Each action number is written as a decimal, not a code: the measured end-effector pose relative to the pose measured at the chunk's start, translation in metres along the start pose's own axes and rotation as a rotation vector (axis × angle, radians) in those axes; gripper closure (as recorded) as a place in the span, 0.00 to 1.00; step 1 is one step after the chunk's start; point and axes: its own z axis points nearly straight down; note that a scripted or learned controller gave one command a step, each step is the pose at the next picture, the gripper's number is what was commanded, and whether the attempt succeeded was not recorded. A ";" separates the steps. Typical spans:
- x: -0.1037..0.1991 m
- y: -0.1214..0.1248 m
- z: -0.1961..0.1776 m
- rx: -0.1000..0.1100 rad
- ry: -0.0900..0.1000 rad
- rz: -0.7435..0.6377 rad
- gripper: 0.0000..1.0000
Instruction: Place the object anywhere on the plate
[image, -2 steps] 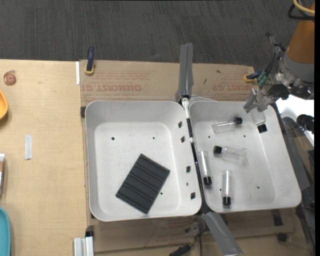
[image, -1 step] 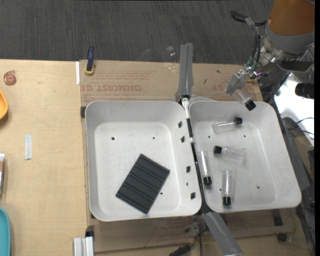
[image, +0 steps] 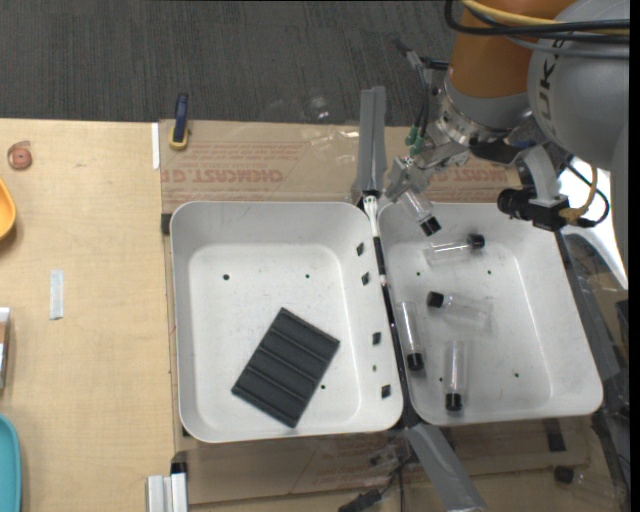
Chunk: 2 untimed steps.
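Plate: dark grey ribbed rectangular plate (image: 287, 366) lies askew on the floor of the left white bin (image: 200, 240).
Objects: several clear plastic tubes with black caps (image: 455, 372) lie scattered in the right white bin (image: 560, 330).
Gripper: two-finger gripper (image: 420, 192) is raised over the right bin's back left corner, closed on one clear black-capped tube (image: 421, 215), which hangs tilted, cap lowest.
Step in hand, as judged: carrying the held tube to the plate.
Method advised: stay high across the divider between bins, descend over the plate's middle, release low so the round tube settles along the ribs.
Risk: rolling off.
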 end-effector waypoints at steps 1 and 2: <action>0.077 0.033 -0.027 -0.001 -0.001 0.072 1.00; 0.112 0.048 -0.168 -0.001 -0.001 -0.041 1.00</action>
